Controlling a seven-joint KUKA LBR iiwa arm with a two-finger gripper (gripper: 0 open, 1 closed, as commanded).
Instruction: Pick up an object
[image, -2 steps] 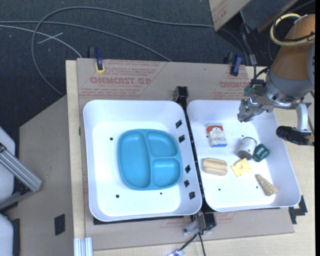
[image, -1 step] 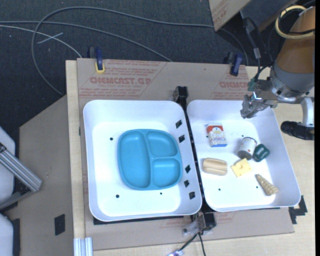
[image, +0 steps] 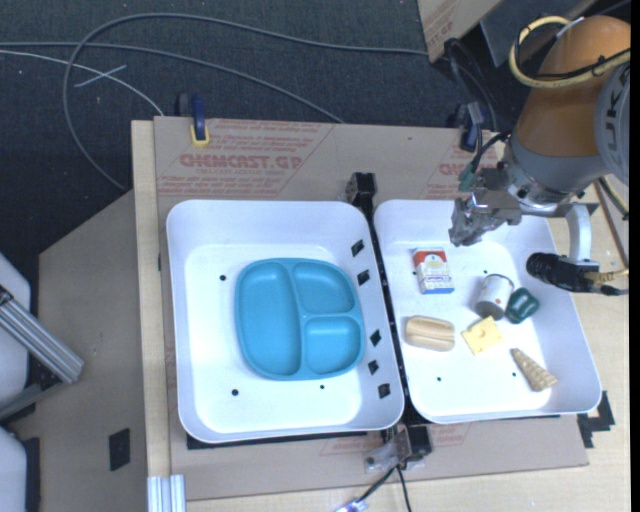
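The right bin (image: 560, 395) holds a red and white carton (image: 432, 270), a tan bread roll (image: 429, 333), a yellow cheese wedge (image: 483, 337), a grey cup with a dark green piece (image: 503, 298) and a pale ridged cone (image: 533, 369). My gripper (image: 467, 232) hangs over the far part of this bin, up and to the right of the carton and apart from it. Nothing shows between its fingers.
The left bin (image: 200, 330) bears a blue three-part plate (image: 299, 318). A row of black clips (image: 365, 300) runs along the seam between the bins. Blue clamps (image: 200, 118) sit at the cardboard's far edge, with cables beyond it.
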